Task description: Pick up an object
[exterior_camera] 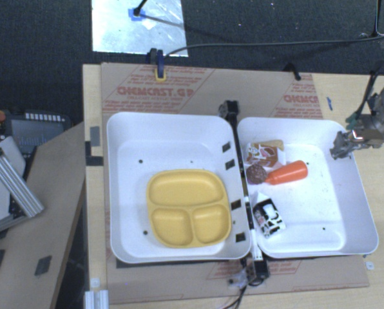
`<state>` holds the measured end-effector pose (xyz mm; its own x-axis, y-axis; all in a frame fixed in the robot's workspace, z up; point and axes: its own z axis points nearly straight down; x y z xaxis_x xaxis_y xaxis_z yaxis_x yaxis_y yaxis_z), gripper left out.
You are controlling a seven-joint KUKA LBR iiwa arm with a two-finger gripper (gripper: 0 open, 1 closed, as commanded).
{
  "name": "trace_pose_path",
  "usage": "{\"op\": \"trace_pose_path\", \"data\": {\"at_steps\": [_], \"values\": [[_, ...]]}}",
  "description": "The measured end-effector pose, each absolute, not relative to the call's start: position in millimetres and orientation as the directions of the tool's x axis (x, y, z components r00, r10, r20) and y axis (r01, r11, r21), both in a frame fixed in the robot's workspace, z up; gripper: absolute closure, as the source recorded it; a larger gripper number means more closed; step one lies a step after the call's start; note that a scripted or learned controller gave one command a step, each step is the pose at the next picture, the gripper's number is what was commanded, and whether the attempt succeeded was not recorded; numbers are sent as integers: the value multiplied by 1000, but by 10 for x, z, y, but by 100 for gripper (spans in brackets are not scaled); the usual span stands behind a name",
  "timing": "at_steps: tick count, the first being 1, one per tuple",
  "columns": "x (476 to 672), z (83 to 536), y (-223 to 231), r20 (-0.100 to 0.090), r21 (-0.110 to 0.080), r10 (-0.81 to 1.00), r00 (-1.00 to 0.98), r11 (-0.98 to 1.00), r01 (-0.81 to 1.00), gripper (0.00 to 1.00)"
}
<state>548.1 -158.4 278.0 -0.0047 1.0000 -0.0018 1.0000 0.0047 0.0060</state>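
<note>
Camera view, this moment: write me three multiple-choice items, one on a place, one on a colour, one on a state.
1. Where does the yellow tray lie?
A. left bin
B. right bin
C. on the bench outside the bins

2. What colour is the carrot-shaped toy?
A. green
B. orange
C. blue

3. Where is the gripper?
A. over the left bin
B. touching the yellow tray
C. at the right bin's far right rim, apart from the items

Key: 1 A, it sits in the left bin. 2 B, plainly orange. 3 C, it hangs by that rim.
</note>
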Motion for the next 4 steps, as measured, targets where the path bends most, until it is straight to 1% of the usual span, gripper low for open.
{"op": "trace_pose_path", "data": {"at_steps": [1,2,3,4], "values": [[5577,2787,-1033,1,3,1000,-10,10,1000,100],[5664,2573,-503,2,1,1000,-10,10,1000,100],[5670,2488,129,2,1,1000,-11,11,1000,100],[5694,2277,679,2,-1,1000,-10,10,1000,100]]}}
